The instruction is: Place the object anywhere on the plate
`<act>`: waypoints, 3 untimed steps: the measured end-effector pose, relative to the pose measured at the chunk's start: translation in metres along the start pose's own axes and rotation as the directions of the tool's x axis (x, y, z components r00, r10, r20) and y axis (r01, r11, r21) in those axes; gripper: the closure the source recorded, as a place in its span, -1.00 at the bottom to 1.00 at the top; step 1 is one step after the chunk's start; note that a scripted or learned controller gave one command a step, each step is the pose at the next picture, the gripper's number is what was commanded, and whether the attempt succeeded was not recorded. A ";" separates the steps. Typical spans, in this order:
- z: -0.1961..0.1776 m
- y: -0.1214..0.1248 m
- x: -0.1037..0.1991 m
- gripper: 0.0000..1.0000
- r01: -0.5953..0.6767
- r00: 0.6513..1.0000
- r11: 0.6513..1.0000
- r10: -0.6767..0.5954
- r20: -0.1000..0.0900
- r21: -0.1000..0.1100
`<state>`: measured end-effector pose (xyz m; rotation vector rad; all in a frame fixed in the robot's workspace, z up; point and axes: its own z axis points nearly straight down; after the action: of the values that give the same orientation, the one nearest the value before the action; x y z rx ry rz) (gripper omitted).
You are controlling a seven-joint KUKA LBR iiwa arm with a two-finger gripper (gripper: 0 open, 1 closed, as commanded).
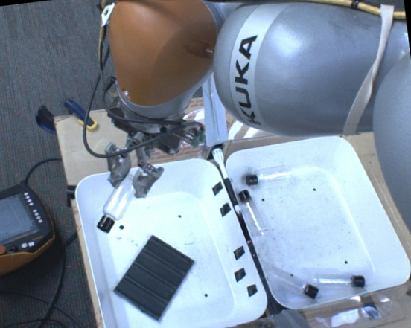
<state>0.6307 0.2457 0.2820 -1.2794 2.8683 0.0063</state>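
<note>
My gripper (133, 176) hangs over the back left corner of the left bin (103, 300). A clear tube (116, 201) with a black cap (106, 223) slants down to the left from between its two fingers (147, 177), which are shut on the tube's upper end. The plate (154, 276), a dark ribbed square, lies flat on the floor of the left bin, below and slightly right of the tube. Nothing rests on it.
The right bin (376, 204) holds several clear tubes with black caps, near its back (267, 177), along its left wall and at its front (330, 282). Black clips (236, 253) line the seam between the bins. A teach pendant (7, 227) lies on the floor at left.
</note>
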 end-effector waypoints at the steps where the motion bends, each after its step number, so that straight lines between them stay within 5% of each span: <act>1: -0.007 0.000 -0.001 1.00 -0.007 1.000 1.000 0.007 0.001 -0.004; 2: 0.052 -0.014 -0.004 1.00 0.282 0.959 0.959 -0.282 -0.002 -0.002; 3: -0.016 0.028 0.043 1.00 0.391 0.920 0.920 -0.391 0.000 -0.001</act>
<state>0.5813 0.2325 0.2979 -1.8254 2.5555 0.0071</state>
